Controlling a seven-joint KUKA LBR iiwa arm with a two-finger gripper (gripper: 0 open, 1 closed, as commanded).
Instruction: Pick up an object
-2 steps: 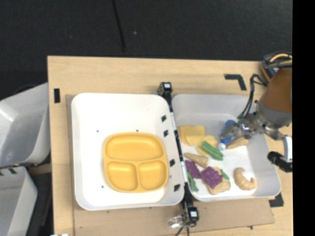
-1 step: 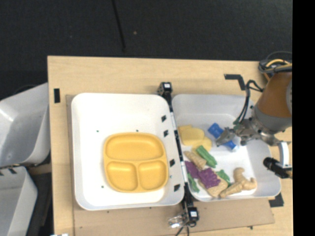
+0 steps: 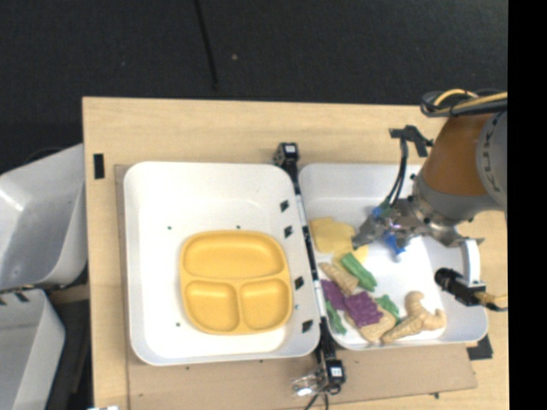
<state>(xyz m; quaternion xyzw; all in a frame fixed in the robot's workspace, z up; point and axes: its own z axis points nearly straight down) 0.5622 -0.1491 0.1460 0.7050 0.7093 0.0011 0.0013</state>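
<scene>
Two white bins are seen side by side on the bench (image 3: pixel 102 135): the left bin (image 3: pixel 154 195) is occupied by a yellow divided tray (image 3: pixel 235 280), and the right bin (image 3: pixel 342 182) by a heap of small toys (image 3: pixel 367 301), tan, green, purple and yellow, gathered towards its near left part. The gripper (image 3: pixel 386 229) is lowered into the right bin just above that heap, beside a yellow piece (image 3: pixel 332 233); whether it is released or clenched cannot be told

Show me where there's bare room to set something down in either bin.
Left bin: bare floor all around the yellow divided tray, widest along the far edge. Right bin: bare at the far-left corner, beyond the yellow piece. Its near half is crowded with the green, purple and tan pieces, under the gripper.
</scene>
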